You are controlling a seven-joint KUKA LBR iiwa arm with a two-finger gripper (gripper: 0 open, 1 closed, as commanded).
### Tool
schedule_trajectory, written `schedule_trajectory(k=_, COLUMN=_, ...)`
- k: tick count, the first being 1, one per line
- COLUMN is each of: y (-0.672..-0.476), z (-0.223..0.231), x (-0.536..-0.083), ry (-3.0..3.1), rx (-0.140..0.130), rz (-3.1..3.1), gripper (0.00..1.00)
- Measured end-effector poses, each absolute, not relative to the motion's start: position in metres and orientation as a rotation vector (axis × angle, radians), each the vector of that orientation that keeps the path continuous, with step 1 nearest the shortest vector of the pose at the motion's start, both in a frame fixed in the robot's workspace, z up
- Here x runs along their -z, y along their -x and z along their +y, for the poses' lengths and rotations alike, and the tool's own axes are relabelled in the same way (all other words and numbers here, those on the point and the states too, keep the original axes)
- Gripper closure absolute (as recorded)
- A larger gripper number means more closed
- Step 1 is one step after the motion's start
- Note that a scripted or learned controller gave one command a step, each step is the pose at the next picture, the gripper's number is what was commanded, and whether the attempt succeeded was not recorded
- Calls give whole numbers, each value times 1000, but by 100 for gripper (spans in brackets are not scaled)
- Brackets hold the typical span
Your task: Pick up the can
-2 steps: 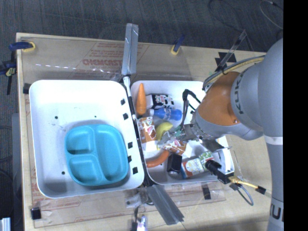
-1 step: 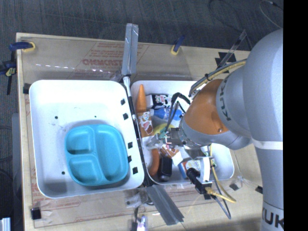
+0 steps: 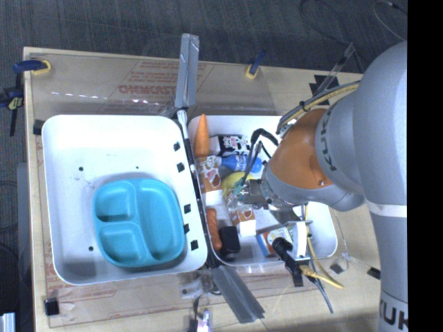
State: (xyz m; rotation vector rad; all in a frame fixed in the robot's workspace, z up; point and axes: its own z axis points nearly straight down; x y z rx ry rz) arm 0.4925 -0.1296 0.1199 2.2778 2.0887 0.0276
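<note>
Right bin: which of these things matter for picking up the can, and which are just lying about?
For the job:
- arm, reaching over the right bin
- can: cannot be made out in the clutter under the arm

Just lying about:
- carrot
- yellow item
- black block
- blue plate, in the left bin

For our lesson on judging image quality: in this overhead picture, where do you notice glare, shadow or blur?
Camera view: glare streaks along the clear sheet behind the left bin; soft shadow falls inside that bin's near edge, beside the blue tray; the arm shades the cluttered right bin; small items there look soft and hard to tell apart.
</note>
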Motion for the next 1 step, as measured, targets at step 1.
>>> schedule_trajectory(k=1, y=-523, z=-121, x=-241, ry=-2463, rx=1, rz=1954, gripper=100)
